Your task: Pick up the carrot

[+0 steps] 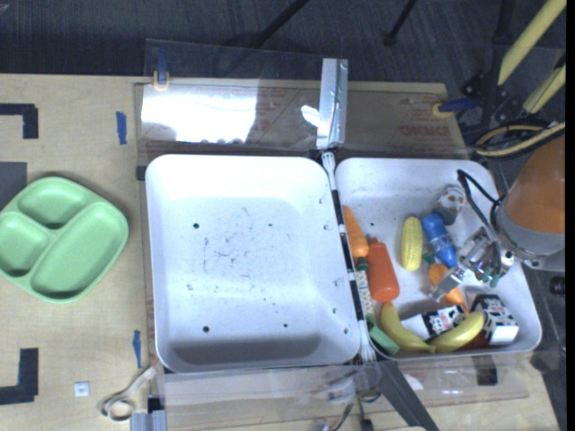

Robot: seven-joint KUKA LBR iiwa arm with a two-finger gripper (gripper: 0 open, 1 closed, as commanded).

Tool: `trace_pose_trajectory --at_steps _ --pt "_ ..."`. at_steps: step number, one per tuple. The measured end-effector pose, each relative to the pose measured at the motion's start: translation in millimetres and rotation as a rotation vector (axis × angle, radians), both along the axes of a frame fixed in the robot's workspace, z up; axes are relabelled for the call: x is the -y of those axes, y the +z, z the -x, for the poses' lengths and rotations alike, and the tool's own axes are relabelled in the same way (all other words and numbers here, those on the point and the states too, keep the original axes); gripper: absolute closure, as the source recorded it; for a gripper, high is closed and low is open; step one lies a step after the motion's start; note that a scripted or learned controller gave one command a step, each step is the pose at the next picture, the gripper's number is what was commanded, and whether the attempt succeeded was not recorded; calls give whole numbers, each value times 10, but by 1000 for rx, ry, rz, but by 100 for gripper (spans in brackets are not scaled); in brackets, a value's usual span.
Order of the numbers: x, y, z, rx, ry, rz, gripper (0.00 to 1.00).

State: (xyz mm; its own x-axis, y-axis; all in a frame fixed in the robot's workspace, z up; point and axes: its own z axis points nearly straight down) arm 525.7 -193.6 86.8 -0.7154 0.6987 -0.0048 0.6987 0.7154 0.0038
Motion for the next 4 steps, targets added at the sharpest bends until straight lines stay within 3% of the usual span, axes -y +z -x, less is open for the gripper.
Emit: trace_pose_trajectory --at_steps 1,2,3,4 --pt "-352 385 297 -6 -137 -3 0" --pt "-329 1 203 -2 -64 -1 0" --pt "-327 117 180 7 -65 -1 100" --pt "-502 1338 -293 -3 -27 -1 100"
